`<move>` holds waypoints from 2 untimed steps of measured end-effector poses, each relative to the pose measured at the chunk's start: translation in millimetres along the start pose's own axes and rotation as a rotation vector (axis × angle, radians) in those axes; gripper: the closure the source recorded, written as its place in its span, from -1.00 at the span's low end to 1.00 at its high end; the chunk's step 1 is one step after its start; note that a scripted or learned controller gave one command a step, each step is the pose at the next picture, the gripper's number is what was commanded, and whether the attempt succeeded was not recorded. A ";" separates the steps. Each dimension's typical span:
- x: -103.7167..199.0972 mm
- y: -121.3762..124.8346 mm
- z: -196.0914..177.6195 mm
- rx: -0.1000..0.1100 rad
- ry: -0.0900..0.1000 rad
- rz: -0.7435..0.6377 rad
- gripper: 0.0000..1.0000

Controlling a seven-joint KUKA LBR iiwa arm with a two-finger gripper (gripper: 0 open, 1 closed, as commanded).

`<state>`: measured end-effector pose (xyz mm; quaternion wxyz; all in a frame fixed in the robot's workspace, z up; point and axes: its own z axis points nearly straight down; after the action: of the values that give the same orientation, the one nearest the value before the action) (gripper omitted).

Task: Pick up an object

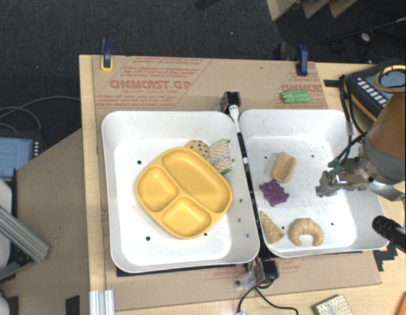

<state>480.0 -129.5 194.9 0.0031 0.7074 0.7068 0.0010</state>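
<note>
Gripper in right bin; fingers' state unclear, cannot tell. Croissant lies nearest, below-left of it.

Two white bins, one yellow divided plate, one croissant, one purple piece, one tan block.

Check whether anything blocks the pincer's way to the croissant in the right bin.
Nothing visible does. The pincer is above bare floor of the right bin, and the croissant lies below-left of it with open space between.

The arm reaches in from the right, its wrist apparently angled downward.
</note>
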 end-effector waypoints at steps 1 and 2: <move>38.7 1.0 63.8 0.013 0.007 -0.004 1.00; 23.8 0.1 -1.5 -0.001 0.001 -0.001 1.00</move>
<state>480.1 -105.7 196.3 0.0031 0.7071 0.7071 0.0014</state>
